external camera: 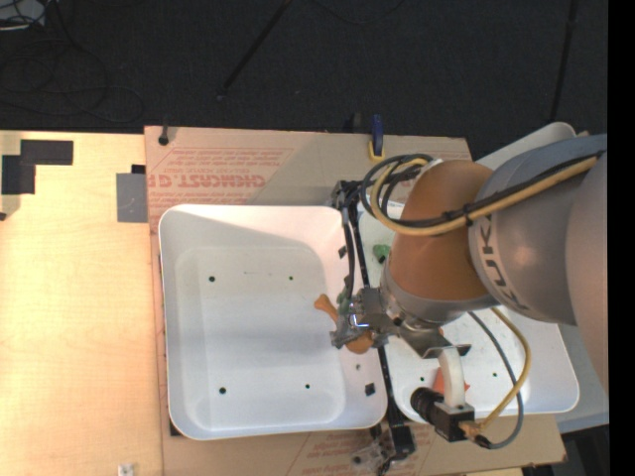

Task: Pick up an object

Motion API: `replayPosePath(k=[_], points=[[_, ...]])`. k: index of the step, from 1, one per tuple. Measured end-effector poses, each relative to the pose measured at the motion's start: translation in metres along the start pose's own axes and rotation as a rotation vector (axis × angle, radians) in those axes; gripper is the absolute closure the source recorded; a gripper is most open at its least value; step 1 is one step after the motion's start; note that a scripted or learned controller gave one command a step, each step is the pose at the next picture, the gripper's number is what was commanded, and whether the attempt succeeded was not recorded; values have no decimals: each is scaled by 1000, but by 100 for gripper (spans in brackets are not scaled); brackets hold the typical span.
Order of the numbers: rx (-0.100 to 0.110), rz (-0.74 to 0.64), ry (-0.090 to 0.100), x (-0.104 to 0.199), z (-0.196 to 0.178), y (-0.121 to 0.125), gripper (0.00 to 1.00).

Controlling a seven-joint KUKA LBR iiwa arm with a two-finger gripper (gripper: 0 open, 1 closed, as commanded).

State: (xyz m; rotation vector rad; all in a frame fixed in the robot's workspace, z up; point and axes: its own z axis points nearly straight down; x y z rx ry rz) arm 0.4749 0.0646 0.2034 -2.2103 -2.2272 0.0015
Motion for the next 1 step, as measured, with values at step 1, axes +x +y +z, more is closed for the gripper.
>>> replayPosePath(k=[1], points=[[-4, 11, -4, -56, -37, 35, 100]])
